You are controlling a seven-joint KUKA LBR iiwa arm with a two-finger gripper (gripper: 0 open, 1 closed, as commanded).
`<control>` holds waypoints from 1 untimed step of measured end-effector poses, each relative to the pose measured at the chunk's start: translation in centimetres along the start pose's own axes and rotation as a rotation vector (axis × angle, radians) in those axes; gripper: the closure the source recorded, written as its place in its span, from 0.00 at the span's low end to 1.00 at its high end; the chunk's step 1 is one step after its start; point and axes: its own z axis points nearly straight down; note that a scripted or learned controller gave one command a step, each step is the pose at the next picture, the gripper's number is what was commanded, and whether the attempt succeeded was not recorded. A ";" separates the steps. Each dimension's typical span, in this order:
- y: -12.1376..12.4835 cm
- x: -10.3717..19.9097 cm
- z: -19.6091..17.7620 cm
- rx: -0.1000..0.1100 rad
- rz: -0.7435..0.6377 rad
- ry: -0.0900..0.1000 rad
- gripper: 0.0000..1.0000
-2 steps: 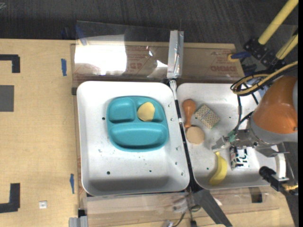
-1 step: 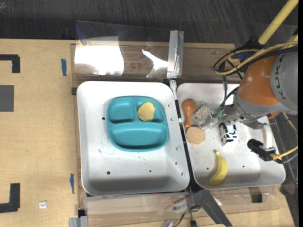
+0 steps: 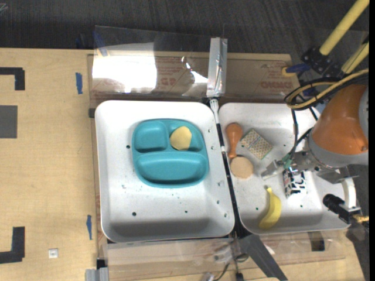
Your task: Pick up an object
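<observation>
Lowest in the frame of the loose things, a banana [image 3: 270, 211] lies in the right bin [image 3: 310, 215] near its lower rim. Its long axis runs roughly up and down the picture, with a slight curve, and its thin end points up. The gripper [image 3: 280, 167] hangs over the middle of this bin, at the end of the arm [image 3: 345, 124] that comes in from the right edge. Whether it is open or closed, and whether it has hold of anything, cannot be told from this angle.

Several things lie close enough to be picked. A tan ball [image 3: 241, 167] sits just left of the gripper, level with it, and looks like the nearest candidate. A brown peg [image 3: 234, 134] stands above the ball against the bin's left wall. Whether the two touch is unclear. A speckled sponge [image 3: 256, 144] lies up and to the left of the gripper, set cornerwise. A small black-and-white piece [image 3: 295, 183] sits just below and to the right of it.

The banana is below the gripper and slightly left, apart from it. To take it, the gripper would probably have to close across its width, from left and right in the frame.

In the left bin [image 3: 117, 204], well apart from the arm, a teal tray [image 3: 170, 168] holds a yellow ball [image 3: 181, 137] in its upper right compartment.
</observation>
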 end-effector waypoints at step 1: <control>7.7 2.3 0.3 0.007 0.033 -0.001 0.00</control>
